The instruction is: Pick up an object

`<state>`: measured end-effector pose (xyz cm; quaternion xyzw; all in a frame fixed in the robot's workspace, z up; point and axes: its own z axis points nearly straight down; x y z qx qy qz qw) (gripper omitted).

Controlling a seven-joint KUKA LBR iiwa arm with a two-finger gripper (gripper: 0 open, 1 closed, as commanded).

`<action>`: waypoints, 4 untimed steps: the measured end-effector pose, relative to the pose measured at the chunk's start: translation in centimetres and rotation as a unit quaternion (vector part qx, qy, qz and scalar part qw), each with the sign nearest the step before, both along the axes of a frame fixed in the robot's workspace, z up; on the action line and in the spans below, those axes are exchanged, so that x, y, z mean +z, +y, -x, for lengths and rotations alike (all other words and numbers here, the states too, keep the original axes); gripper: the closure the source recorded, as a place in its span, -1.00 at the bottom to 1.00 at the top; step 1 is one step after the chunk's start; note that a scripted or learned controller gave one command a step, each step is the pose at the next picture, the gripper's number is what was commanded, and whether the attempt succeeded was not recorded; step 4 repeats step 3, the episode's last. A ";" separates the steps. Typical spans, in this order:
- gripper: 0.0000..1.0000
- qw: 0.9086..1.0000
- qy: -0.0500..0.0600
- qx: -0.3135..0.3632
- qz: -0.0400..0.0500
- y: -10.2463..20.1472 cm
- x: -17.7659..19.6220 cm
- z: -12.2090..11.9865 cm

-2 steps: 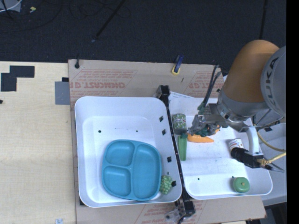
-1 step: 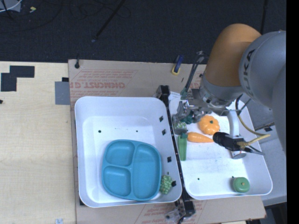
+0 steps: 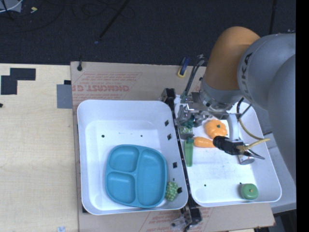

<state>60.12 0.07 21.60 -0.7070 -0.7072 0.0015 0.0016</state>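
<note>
Green stick-shaped object (image 3: pixel 188 152) — the likeliest target, as I judge it — lies in the right bin (image 3: pixel 270 185) hard against that bin's left wall, just below the gripper (image 3: pixel 185 120). Its long axis runs near to far in the camera view, the far end pointing up toward the jaws, an orange carrot-like piece (image 3: pixel 203 142) touching or nearly touching that end. Whether the jaws are spread or pressed together I cannot tell; nothing is visibly between them.

Risks from here: the wall leaves little room for a finger on that side, so a closing could skid off or jam on the rim — and the carrot piece and small pumpkin (image 3: pixel 215 128) close by could be nudged or caught instead. A grip near the far tip could let it swing.
</note>
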 end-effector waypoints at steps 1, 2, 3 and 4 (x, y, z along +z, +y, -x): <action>1.00 1.000 -0.001 0.002 0.000 -0.1 0.5 -0.5; 1.00 1.000 -0.001 0.001 0.000 0.7 1.9 -0.1; 1.00 1.000 0.000 -0.001 0.000 0.1 2.1 0.3; 1.00 1.000 0.000 -0.001 0.000 0.1 2.1 0.3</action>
